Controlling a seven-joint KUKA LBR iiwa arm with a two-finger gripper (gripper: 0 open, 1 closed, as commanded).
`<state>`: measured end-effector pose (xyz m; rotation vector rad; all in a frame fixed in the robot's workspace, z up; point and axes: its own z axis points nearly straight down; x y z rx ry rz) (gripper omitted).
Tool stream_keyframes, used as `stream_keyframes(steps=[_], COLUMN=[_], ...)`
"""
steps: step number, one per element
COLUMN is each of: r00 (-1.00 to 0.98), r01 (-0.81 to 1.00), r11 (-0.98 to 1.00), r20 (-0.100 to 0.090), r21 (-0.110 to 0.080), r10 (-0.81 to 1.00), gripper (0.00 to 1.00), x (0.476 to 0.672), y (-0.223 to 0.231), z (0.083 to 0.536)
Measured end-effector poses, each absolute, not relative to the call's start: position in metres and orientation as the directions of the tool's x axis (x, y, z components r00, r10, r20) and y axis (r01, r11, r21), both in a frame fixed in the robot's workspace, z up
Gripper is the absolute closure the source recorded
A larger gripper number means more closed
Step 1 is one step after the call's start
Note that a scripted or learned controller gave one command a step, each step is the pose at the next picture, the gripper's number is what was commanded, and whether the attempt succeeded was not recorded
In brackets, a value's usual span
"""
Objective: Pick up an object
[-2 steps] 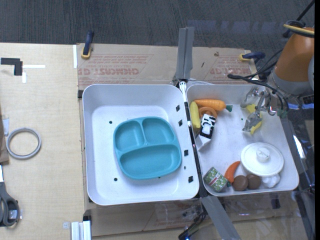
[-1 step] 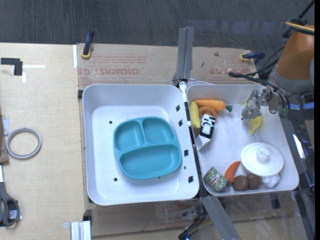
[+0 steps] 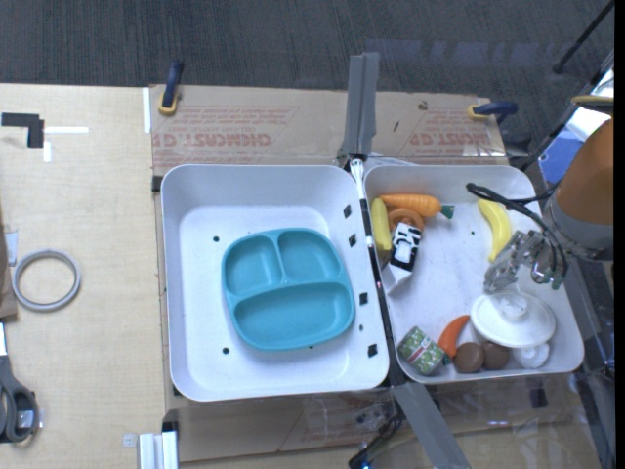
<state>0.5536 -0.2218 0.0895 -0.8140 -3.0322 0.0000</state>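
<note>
Your gripper, fingers' spread unclear, hovers just above the white cup; it looks light, slick — take its rim.

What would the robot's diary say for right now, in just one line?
phase: reaching | tool: low in right bin, over white dish, beside banana | held: nothing seen | left bin: blue divided plate
</note>
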Motion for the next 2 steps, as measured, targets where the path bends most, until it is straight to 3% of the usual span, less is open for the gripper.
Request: stream_keyframes(steps=[1,2], r00=[-0.866,-0.688], r01=[0.500,0.726], r11=[0.866,0.688], r20=[-0.001,0.013], r21=[0.001,-0.003], r10=[0.500,0.726], gripper=[0.00,0.00], x=[0.555,0.633], y=[-0.221,-0.214], z=[0.090,0.089])
